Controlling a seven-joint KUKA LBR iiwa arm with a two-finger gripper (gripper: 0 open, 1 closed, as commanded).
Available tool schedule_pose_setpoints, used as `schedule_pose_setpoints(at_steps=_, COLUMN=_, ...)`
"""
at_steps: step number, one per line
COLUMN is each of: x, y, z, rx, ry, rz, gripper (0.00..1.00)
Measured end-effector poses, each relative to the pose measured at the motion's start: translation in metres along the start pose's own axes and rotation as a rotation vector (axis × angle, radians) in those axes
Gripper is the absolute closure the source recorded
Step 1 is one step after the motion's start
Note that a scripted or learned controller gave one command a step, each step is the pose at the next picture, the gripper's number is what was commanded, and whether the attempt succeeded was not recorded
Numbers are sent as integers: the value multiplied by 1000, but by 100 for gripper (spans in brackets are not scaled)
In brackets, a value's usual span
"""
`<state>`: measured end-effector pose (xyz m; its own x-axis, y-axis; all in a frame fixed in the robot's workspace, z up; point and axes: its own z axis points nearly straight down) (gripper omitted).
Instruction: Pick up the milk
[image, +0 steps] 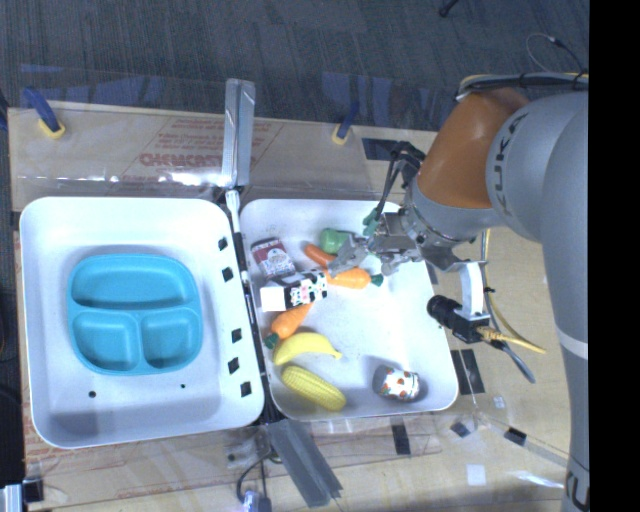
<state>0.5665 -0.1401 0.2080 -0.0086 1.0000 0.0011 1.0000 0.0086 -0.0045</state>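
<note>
The gripper (372, 250) is hanging over the right bin (430, 345); I cannot tell its state. It is not holding the milk (296, 294). Next, reach left and down.

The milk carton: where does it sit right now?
The milk carton lies on its side in the right bin, near its left wall, just above a carrot and below a dark red packet.

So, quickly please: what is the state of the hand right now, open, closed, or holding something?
Hand: cannot be told whether open or closed. It is over the right bin, near a carrot, with nothing seen held. The milk lies in the bin.
</note>
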Motion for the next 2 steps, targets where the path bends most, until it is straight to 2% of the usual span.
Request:
schedule_pose_setpoints(at_steps=1, x=76, y=14, z=17, rx=2, ry=0, rz=46, gripper=0)
schedule_pose_setpoints(at_steps=2, x=109, y=-15, z=17, rx=1, ry=0, rz=-53, gripper=0)
